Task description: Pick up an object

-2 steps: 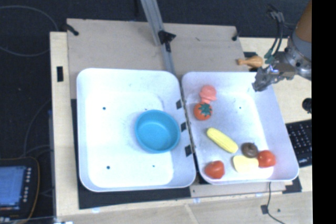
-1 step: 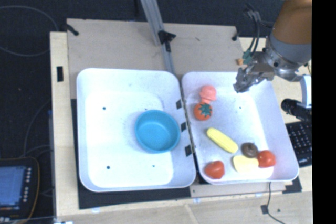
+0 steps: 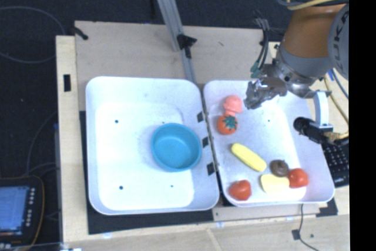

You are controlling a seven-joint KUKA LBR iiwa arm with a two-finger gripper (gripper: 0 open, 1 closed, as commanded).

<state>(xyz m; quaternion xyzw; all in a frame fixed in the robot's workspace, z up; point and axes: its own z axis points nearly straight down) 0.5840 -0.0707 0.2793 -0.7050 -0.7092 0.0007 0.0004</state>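
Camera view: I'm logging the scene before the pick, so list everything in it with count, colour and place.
bins: 2, white, side by side on the bench
bowl: 1, blue, in the left bin
pink toy: 1, pink, right bin, top
strawberry: 1, red with green top, under the pink toy
banana: 1, yellow, right bin, middle
tomatoes: 2, red, right bin, bottom
brown piece: 1, brown, beside the banana
yellow piece: 1, pale yellow, bottom
gripper: 1, dark, above the right bin's top

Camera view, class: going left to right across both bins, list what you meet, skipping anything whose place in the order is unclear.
Blue bowl → yellow banana-shaped toy → brown round piece → red tomato-like toy.
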